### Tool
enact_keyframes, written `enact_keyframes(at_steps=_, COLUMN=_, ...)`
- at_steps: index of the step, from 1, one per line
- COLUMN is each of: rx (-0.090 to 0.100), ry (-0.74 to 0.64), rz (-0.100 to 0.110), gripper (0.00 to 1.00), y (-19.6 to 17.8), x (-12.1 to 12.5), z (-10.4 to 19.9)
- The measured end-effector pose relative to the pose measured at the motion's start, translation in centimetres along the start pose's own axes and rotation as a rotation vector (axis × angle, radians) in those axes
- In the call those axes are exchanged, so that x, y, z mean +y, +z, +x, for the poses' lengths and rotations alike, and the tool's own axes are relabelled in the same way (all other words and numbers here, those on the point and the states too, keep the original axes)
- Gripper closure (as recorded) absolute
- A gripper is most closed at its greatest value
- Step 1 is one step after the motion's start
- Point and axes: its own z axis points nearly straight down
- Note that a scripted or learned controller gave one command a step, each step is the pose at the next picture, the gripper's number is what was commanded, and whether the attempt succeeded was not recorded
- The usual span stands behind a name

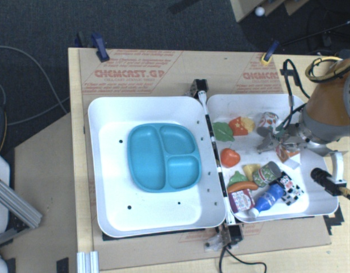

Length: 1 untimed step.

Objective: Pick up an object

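Note:
My gripper (269,139) hangs low over the middle of the right bin (317,206), reaching in from the right under the orange band of the arm (328,104). Around it lie small items. A white and red can (269,120) is just behind it, and a brown packet (288,152) sits partly under the wrist. To its left are a red pepper (239,125), a green leafy piece (223,131) and a red tomato (229,157). In front lie a yellow piece (251,170), a grey tin (270,173), a blue bottle (269,199), a purple cup (241,199) and a black and white toy (289,189).
The left bin (107,152) holds a blue divided plate (162,156). A black divider rail (212,152) runs between the bins. Cables (291,78) hang by the arm at the back right, and blue clamps (99,46) grip the board's far edge.

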Motion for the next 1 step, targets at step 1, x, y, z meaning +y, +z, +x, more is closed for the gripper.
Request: enact_keyframes(at_steps=1, rx=0.025, ry=-0.003, rz=0.04, gripper=0.0, y=2.37, x=-1.6, z=7.68)
